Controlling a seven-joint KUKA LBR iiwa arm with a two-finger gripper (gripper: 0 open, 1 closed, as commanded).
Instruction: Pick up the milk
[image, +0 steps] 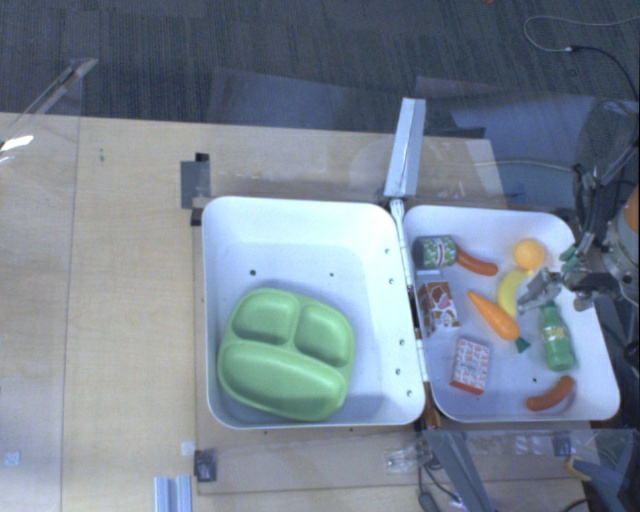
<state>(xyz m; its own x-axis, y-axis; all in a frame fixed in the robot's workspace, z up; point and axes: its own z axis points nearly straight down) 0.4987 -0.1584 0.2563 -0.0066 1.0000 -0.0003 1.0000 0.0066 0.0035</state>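
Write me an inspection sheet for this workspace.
Surface: wooden bench; left bin, right bin.
Job's things: milk, probably the brown-and-white carton by the right bin's left wall; label unreadable.
Clutter: green divided plate in left bin; in right bin green can, upper sausage, lower sausage, orange, lemon, carrot, green bottle, red box.
End effector: beside lemon, apart from carton.
Cables: thin cable on floor.
Surroundings: dark carpet.
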